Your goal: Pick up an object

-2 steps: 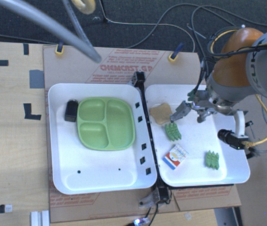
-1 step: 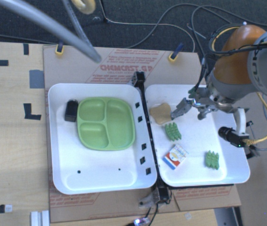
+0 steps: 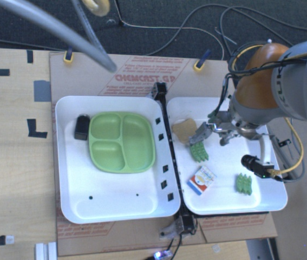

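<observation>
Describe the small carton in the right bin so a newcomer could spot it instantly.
Start at the right bin, the one the arm reaches into. Near the middle of its front half lies the small carton, tilted, below the gripper. It is white with red and blue printing, unlike the two green ridged pieces and the tan piece near it.

1 fixed camera hangs above the table (image 3: 12, 145), looking down at a slant on 2 white bins (image 3: 66, 145), arm (image 3: 283, 85) entering from the right.
</observation>
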`<control>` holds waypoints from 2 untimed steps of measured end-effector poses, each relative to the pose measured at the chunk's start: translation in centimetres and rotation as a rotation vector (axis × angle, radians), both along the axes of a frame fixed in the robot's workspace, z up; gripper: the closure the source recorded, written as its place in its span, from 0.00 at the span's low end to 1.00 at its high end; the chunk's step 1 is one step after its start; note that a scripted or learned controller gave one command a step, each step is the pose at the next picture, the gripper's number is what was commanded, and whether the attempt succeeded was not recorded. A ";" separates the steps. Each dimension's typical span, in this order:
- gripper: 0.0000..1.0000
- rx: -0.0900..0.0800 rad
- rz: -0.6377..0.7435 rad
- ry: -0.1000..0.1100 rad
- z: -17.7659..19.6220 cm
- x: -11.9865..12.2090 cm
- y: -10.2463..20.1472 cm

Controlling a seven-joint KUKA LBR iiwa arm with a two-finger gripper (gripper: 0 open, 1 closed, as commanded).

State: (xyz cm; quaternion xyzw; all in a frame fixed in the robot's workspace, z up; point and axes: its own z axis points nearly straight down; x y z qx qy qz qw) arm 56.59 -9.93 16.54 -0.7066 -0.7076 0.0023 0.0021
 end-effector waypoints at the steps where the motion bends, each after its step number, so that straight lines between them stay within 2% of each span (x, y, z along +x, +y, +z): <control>1: 0.00 0.000 -0.001 0.001 -6.2 -0.6 -0.5; 2: 0.00 -0.001 0.000 -0.005 -8.1 -0.6 -0.5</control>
